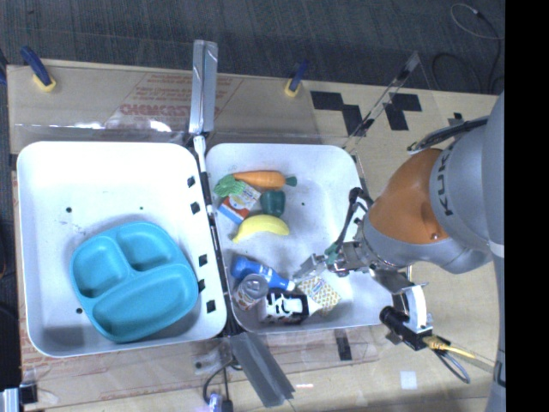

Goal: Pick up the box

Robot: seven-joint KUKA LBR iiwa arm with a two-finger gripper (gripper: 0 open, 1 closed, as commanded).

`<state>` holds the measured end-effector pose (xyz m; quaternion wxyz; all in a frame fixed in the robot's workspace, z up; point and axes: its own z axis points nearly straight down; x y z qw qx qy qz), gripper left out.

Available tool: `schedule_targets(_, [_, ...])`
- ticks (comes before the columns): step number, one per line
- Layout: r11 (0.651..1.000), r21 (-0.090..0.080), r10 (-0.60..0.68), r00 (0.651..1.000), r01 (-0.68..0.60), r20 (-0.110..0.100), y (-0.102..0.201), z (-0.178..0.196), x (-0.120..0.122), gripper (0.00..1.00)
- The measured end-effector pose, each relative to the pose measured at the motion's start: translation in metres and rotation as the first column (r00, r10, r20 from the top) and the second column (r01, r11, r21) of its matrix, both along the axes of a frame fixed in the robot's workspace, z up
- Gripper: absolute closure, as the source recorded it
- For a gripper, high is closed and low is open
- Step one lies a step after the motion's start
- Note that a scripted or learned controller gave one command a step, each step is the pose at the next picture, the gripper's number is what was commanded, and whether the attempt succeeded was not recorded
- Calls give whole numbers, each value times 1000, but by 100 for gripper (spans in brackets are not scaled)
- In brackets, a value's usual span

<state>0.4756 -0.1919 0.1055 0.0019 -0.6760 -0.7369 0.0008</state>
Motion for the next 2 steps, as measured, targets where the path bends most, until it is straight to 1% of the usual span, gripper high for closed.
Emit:
schedule_targets(1, [1000, 1, 5, 1000, -5, -2, 1, 9, 0, 100])
schedule_targets(2, [999, 0, 44, 999, -44, 1, 77, -15, 1, 100])
